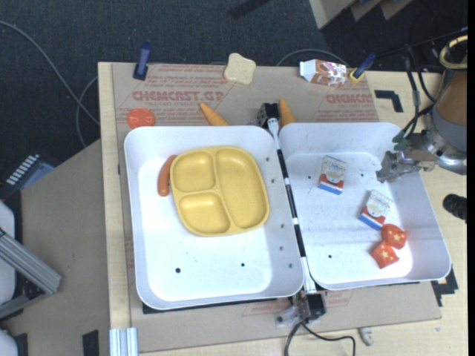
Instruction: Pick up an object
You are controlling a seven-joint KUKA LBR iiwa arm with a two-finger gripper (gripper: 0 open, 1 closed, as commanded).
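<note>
The gripper (389, 166) hung above the right bin (349, 136), its small fingers blurred against the rim, so whether they stood wide or narrow could not be told. The nearest carton (376, 208) lay just beside two red pieces (389, 245) (a descent risked nudging both). The arm was cut off at the frame's edge.

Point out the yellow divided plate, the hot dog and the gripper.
yellow divided plate (220, 190): camera view, centre ridge.
hot dog (164, 177): camera view, middle of sausage.
gripper (386, 170): camera view, between fingertips.
</note>
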